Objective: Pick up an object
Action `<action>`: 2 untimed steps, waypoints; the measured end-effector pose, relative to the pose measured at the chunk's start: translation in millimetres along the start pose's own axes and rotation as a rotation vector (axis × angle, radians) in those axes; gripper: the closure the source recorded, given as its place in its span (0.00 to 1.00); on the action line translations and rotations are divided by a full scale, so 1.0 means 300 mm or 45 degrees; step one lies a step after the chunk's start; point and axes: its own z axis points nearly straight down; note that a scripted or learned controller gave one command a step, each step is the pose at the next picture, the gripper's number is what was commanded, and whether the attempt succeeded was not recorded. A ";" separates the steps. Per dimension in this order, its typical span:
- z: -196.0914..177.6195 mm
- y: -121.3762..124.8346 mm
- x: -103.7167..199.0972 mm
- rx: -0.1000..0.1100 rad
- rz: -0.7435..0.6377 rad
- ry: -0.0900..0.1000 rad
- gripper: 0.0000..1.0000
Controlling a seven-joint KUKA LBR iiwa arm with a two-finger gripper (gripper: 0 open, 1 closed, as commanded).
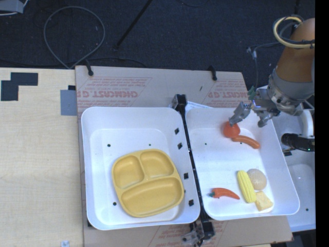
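My gripper (252, 117) hangs over the far right part of the right bin (213, 138), its two fingers spread open with nothing between them. Just below its left finger (239, 113) lies a round orange-red piece (231, 130), and a long orange carrot-like piece (248, 142) stretches to the right from it. Near the bin's front right lie a red chili pepper (224, 193), a yellow corn cob (245, 186), a pale round item (257, 178) and a yellow wedge (264, 202).
The left bin (97, 138) holds a yellow divided plate (148, 181). A black divider (186, 158) runs between the bins. Cardboard (133, 89) lies beyond the bins, and a light wooden benchtop (36, 163) extends to the left.
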 end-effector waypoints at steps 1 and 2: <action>-0.021 0.007 0.000 -0.014 -0.002 -0.002 0.00; 0.124 0.007 -0.004 -0.009 -0.001 -0.002 0.00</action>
